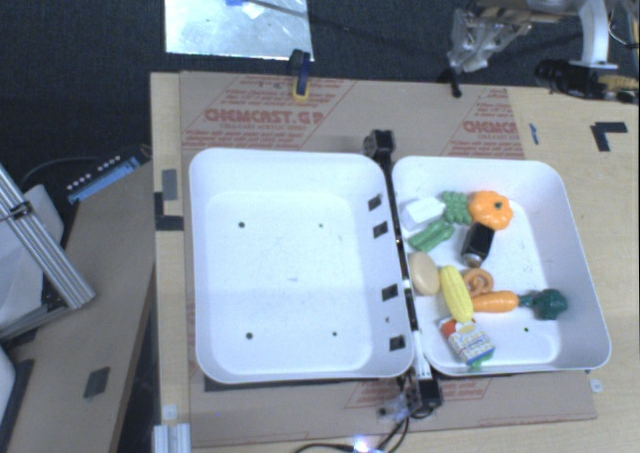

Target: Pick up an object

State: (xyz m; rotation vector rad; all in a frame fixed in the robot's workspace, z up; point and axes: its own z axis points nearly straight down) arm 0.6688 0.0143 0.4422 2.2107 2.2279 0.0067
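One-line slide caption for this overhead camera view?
Gripper raised above the bench, behind the right bin holding toy foods: corn, carrot, orange pepper; left bin alongside.

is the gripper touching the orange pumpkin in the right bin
Apart. The camera view shows the gripper raised beyond the bins' far edge, with bare board between it and the orange pumpkin.

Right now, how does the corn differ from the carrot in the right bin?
The corn is pale yellow all over; the carrot is orange with a dark green top. The corn lies lengthwise, pointing up and down the view, while the carrot lies across it. The corn looks thicker, the carrot more tapered. Both are toy vegetables lying flat in the right bin, touching each other.
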